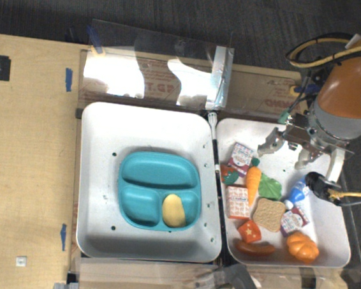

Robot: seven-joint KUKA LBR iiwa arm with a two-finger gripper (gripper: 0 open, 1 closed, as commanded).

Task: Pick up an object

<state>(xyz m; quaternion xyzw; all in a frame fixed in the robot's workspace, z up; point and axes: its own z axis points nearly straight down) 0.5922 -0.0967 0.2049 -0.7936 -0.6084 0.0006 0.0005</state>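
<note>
We see the gripper [290, 148] hanging with jaws spread and empty over the right bin [343, 244], where toy foods like the carrot [253, 183] crowd together, so a descent may pinch two or slip off.

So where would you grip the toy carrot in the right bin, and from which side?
Probably across the carrot's orange body near its thicker upper part, coming straight down. It lies flat, running top to bottom of the view, so closing across its narrow width suits it. A green piece sits close on its right and a small packet on its left, so clearance is tight.
</note>
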